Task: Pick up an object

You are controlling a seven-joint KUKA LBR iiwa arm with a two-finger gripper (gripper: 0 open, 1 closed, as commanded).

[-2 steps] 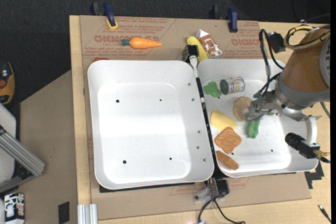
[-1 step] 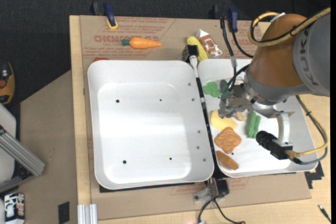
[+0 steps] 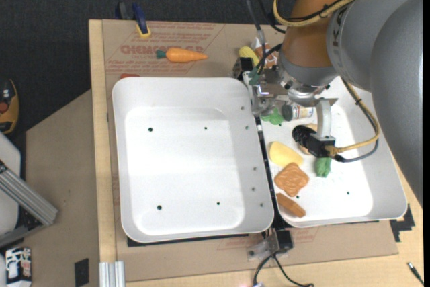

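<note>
tool (image 3: 272, 104): low in the right bin (image 3: 363, 201), grip cannot be told | green piece (image 3: 273, 118): just beside tool | waffle (image 3: 291, 179), yellow piece (image 3: 285, 154): near bin's left wall | carrot (image 3: 183, 55): outside, on bench (image 3: 201, 37)

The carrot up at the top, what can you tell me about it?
The carrot is a small toy that looks like smooth plastic: an orange body that narrows to a point on the right, and a short green stem on the left. It lies flat on its side on the brown cardboard, just beyond the far edge of the left bin. Nothing else touches it, and it sits well apart from the arm.
</note>
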